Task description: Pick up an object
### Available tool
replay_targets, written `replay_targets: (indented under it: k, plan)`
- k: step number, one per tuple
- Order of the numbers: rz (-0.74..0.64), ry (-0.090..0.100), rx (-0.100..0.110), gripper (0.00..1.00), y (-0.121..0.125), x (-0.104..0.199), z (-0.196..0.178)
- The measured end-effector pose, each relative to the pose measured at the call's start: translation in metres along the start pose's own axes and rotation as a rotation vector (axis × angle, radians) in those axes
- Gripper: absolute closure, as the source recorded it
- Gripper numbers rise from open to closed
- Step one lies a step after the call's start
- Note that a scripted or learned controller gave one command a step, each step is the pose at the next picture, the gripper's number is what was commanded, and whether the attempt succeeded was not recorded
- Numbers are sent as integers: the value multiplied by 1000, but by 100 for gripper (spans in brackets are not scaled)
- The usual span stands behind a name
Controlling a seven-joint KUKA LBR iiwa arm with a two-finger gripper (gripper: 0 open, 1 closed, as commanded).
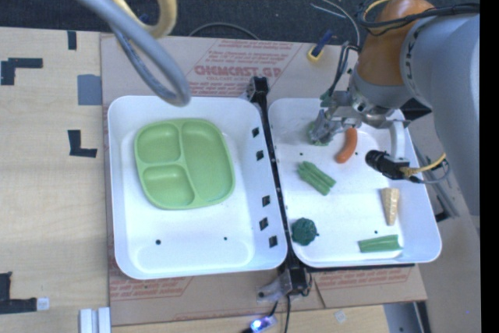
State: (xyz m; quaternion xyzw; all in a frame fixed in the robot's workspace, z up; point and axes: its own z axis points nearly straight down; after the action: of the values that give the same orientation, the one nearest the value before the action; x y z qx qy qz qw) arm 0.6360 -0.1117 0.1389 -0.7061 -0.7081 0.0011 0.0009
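On the tabletop, the left bin carries 1 green divided plate, apparently set apart as a drop spot; the right bin holds the loose pickings, green stick, broccoli, orange carrot. The tool sits low at that bin's far edge, just beside the carrot, probably lining up a grab; I cannot tell its state.

In the right bin, an orange sausage lies tilted near the far wall. A green bean bundle sits mid-bin, broccoli at the near-left corner, a green stick and pale wedge near-right.
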Motion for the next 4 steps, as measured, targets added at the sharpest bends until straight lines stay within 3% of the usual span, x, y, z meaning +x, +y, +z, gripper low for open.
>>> replay_targets:
  k: [1,2,3,4]
  plan:
    - [0,1,-7,100,-1,10,-57]
    - [1,1,-5,100,-1,11,-85]
    - [-4,3,-2,100,-7,68,-94]
    - [-3,1,0,100,-8,121,-80]
